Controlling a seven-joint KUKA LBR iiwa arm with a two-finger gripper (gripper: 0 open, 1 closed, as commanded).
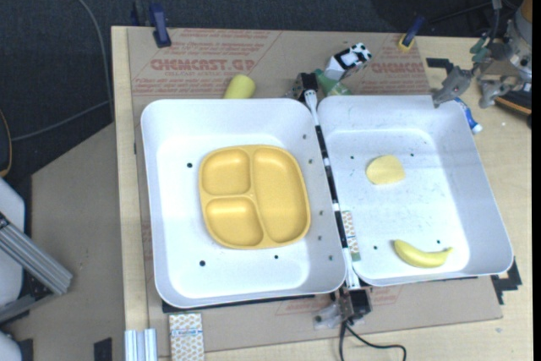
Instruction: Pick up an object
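Observation:
In the right bin (473, 182) a pale yellow rounded object (385, 170) lies near the middle. A small yellow banana (421, 254) rests by that bin's front edge. A yellow divided plate (254, 196) fills the middle of the left bin (169, 182). My gripper (467, 90) hangs over the far right corner of the right bin, well behind both yellow objects. Its fingers stand spread apart, open, with nothing between them.
On the cardboard behind the bins lie a yellow cylinder-like object (240, 86) and a black-and-white toy (349, 60). Blue clamps (158, 24) (412, 31) grip the board's far edge. A small blue-tipped item (471, 121) sits on the right bin's far rim.

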